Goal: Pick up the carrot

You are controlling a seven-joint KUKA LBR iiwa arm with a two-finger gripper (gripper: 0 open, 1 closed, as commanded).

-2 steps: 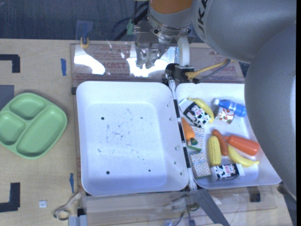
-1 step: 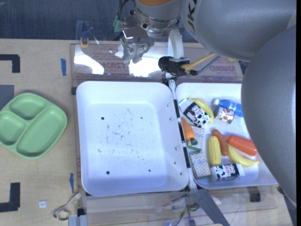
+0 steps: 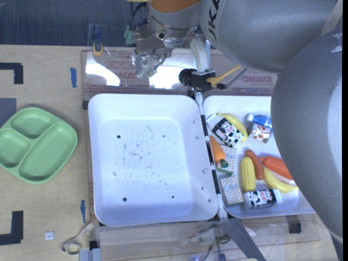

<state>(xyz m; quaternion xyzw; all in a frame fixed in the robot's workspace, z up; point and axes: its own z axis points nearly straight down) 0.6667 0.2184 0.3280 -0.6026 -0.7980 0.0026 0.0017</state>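
The carrot [image 3: 217, 152], orange with a green stem end, lies in the right bin [image 3: 288, 208] against its left wall, beside the divider between the two bins. My gripper [image 3: 147, 65] hangs high above the back edge of the left bin [image 3: 109, 113], well to the left of and behind the carrot. I see nothing held in it.
The right bin also holds a corn cob [image 3: 247, 173], two cow-patterned cartons [image 3: 227, 132] [image 3: 261, 198], a banana [image 3: 235, 122], an orange-red piece [image 3: 274, 167] and a small bottle [image 3: 260, 127]. A green divided plate [image 3: 35, 144] sits on the bench at left. The big grey arm overhangs the right side.
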